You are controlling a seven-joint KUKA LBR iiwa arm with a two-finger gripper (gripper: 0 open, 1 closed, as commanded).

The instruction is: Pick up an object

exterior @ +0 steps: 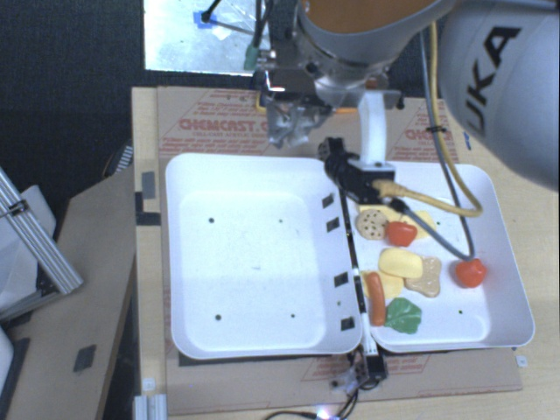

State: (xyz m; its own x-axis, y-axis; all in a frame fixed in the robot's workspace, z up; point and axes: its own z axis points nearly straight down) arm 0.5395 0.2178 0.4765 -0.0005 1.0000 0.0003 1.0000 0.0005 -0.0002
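While the jaws' state can't be told, the right bin point(506, 261) holds toy food: cookie point(371, 224), tomato point(470, 273), sausage point(376, 297), leaf point(404, 315).

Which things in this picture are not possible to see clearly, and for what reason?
- Gripper, camera view: blurred, so its grip cannot be read.
- Arm: cut off by the top and right edges.
- Right bin: far rim partly hidden by the arm.
- Toy food: small; kinds uncertain.

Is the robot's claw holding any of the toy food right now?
No. The gripper hangs above the bins' far edge with nothing between its fingers; the toy food lies in the right bin.
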